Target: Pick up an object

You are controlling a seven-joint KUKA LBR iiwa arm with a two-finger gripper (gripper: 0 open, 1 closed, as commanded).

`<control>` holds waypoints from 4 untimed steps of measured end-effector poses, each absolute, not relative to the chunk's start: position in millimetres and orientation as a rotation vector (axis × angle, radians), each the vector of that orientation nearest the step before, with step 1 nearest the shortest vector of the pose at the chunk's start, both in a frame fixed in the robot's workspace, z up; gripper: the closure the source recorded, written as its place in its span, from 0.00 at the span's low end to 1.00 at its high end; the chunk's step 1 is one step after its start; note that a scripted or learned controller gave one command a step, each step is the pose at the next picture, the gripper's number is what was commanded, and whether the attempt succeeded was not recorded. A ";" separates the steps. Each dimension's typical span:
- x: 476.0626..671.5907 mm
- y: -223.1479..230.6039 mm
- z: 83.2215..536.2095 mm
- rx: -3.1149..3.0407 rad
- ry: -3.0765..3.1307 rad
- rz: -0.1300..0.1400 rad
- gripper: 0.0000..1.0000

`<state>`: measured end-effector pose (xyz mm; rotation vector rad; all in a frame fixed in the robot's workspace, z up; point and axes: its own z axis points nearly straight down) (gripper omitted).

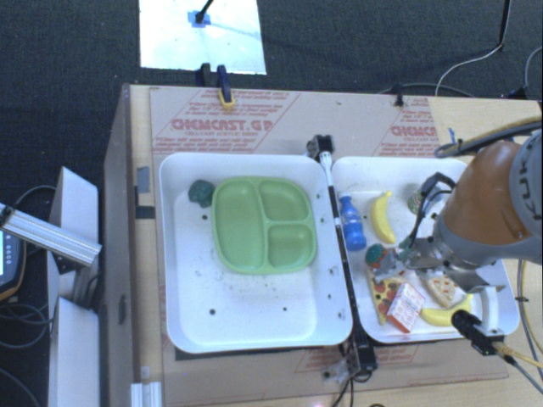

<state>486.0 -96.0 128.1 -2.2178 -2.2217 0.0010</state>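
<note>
Gripper [392,264] is hanging low in the right bin [363,175], over the near-left clutter; whether it is gripping anything I cannot tell. Lying around it are 2 bananas [383,217] [445,315], a blue bottle [351,225], a pizza slice [384,294] and a red carton [406,306]. Sitting in the left bin [254,329] is a green divided plate [262,225].

Green tray [261,225] in left bin [182,312], hand [392,264] low over right bin [361,172] — toy food clutter

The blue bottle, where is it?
The blue bottle lies in the right bin, against its left wall beside the divider between the two bins. A banana lies just to its right.
</note>
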 end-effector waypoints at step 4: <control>564.4 -64.2 185.1 -2.218 -2.228 -0.005 1.00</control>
